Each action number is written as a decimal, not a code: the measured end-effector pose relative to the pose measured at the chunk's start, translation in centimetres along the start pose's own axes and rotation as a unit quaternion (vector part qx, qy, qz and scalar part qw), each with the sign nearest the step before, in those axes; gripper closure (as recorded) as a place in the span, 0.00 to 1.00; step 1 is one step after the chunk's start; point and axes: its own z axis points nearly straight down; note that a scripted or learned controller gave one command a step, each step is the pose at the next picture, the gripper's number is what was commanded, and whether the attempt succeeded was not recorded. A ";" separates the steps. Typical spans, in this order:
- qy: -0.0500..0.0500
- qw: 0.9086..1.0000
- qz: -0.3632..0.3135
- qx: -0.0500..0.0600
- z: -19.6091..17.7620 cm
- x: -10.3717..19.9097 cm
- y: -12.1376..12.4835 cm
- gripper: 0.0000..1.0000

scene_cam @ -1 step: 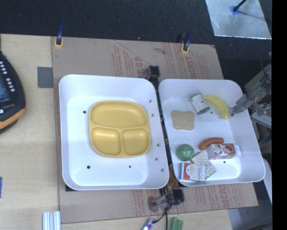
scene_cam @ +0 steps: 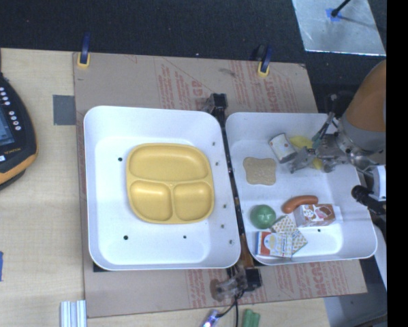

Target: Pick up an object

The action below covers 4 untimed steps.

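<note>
White right bin (scene_cam: 244, 131) has bare floor by its left wall; jaws' state cannot be told.

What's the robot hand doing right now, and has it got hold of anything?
Hand low in the right bin, near its top edge. Grip state unclear; nothing seen held. Small white item and yellow piece right beside it. Sausage, green ball untouched.

A divided plate (scene_cam: 169, 182) lay in the left bin (scene_cam: 101, 244). The right bin (scene_cam: 357, 247) held a sausage (scene_cam: 300, 202), a ball (scene_cam: 262, 215) and cartons (scene_cam: 283, 240).
</note>
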 end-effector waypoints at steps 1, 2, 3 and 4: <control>0.002 1.000 0.001 0.026 0.5 3.6 4.0 0.00; 0.005 1.000 -0.001 0.029 -0.4 3.7 4.0 1.00; 0.001 1.000 0.001 0.005 0.0 9.6 4.3 1.00; 0.000 1.000 0.001 -0.002 -10.3 14.1 0.6 1.00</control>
